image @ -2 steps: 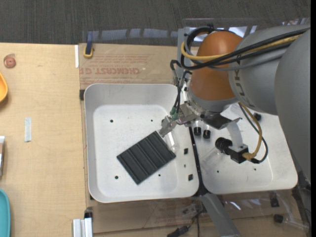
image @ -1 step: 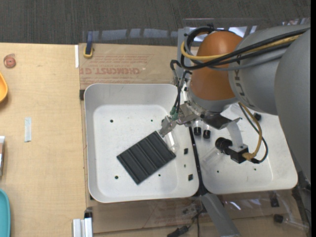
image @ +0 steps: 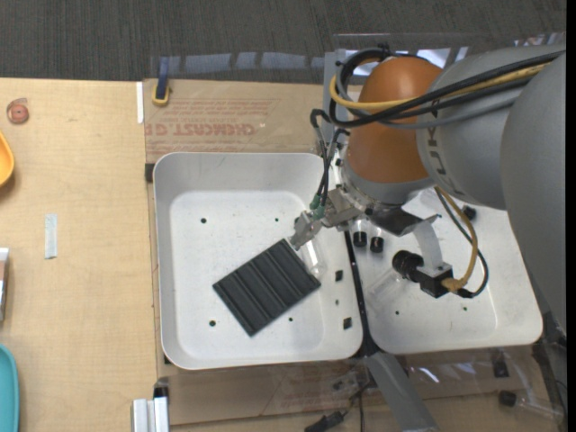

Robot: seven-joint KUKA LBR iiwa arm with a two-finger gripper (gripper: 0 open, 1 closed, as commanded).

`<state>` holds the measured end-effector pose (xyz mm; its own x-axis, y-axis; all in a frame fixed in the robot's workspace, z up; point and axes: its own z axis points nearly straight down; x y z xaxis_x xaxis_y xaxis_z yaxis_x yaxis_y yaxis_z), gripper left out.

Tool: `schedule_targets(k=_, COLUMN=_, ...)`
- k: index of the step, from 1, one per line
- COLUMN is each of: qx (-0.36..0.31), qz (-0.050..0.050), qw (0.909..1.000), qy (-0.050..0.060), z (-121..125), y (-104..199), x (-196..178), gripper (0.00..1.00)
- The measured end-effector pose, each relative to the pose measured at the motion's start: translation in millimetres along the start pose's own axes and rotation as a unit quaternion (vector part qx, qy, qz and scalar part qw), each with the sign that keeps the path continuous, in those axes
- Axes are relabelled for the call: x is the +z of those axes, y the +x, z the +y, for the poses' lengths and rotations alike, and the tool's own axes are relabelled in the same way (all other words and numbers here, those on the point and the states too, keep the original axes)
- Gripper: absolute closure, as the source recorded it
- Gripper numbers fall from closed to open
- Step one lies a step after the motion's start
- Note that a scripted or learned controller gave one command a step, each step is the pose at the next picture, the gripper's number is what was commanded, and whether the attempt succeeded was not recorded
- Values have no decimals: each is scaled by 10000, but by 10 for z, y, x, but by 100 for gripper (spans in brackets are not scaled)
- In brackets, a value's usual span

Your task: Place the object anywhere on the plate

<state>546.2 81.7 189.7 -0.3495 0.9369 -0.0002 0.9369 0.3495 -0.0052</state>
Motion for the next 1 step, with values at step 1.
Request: schedule_targets(k=1, qx=0, qz=0, qw=10000, qy=0, z=0, y=0, x=0, gripper=0)
